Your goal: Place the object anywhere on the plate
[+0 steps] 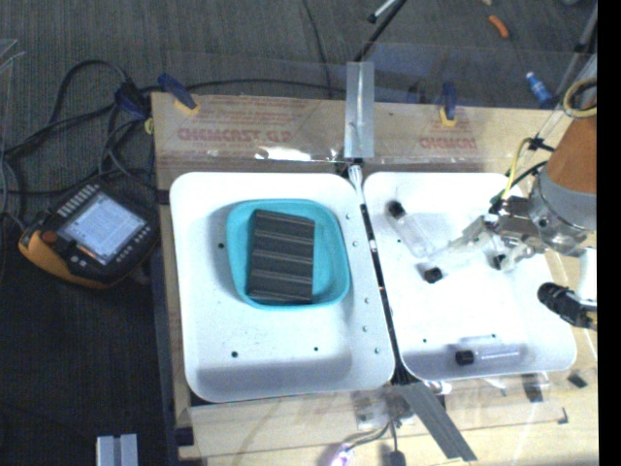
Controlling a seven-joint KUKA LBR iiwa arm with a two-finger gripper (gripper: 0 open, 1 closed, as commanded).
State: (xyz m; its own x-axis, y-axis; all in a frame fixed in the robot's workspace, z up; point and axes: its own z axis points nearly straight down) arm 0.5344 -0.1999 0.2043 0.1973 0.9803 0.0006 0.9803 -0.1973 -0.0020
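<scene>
**Dark block on the plate; arm over the other bin**

- Left bin (pixel 194 289): a teal plate (pixel 335 265) sits in its middle. On the plate lies a dark grey ribbed block (pixel 281 255), flat, long side running up and down the view, well inside the plate's rim on all sides. This looks like the task's object.
- Right bin (pixel 437 328): three clear pieces with black caps or ends lie loose. One is near the upper left (pixel 406 219), one near the middle (pixel 434 265), one along the lower edge (pixel 485 354). They look like transparent plastic tubes or vials; too small to be sure.
- Arm: orange band (pixel 574 158) at the right edge, grey wrist below it. The claw (pixel 500 244) hangs over the right part of the right bin, well apart from the plate. Its tips blur into the white bin floor and the clear pieces; I cannot tell whether it is wide or narrow, or whether anything is in it.
- Desk (pixel 291 124): plywood top, blue clamps along the far edge, a metal divider between the bins. A teach pendant (pixel 92 236) lies on the floor to the left.

Progress, as a judgement: if the ribbed block is the object, the placing is done, since it rests wholly on the plate with nothing touching it. What is left is at most the arm's retreat.
</scene>
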